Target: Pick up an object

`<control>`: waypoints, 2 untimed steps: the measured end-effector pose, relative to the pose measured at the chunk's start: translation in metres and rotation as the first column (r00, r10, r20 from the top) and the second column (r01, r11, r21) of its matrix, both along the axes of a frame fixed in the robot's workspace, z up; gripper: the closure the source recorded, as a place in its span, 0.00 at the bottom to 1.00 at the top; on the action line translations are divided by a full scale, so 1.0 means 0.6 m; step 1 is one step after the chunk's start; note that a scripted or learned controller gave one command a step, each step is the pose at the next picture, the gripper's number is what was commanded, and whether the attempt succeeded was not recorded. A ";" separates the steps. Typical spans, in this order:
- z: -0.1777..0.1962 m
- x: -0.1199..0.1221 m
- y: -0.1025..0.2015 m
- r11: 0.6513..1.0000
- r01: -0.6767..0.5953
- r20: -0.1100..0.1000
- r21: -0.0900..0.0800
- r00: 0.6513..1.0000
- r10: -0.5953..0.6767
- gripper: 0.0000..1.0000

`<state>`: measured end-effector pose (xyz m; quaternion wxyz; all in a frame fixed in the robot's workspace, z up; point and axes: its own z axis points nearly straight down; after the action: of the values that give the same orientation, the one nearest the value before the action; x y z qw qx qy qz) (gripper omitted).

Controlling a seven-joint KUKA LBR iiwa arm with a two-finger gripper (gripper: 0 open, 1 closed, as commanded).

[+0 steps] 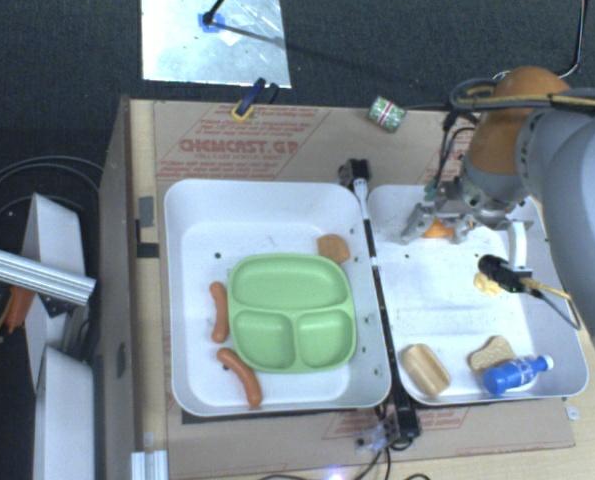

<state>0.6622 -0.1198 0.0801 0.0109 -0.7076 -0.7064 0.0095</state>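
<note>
Claw (pixel 435 224) sits over, perhaps touching, an orange object (pixel 436 232).

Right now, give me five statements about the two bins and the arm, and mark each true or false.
1. The green divided plate sits in the left bin. True.
2. Two sausages lie inside the plate's compartments. False: both lie on the bin floor by the plate's left and lower-left edge.
3. The blue bottle lies in the right bin, near its front right corner. True.
4. The gripper hangs over the left bin. False: it is at the back of the right bin, by a small orange object.
5. A bread roll lies at the right bin's front left. True.
</note>
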 end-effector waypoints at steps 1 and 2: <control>0.000 0.001 -0.005 1.000 0.001 0.001 0.003 1.000 -0.001 0.00; 0.000 0.001 -0.006 1.000 0.000 0.002 0.001 1.000 0.000 0.00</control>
<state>0.6627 -0.1234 0.0801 0.0107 -0.7078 -0.7063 0.0084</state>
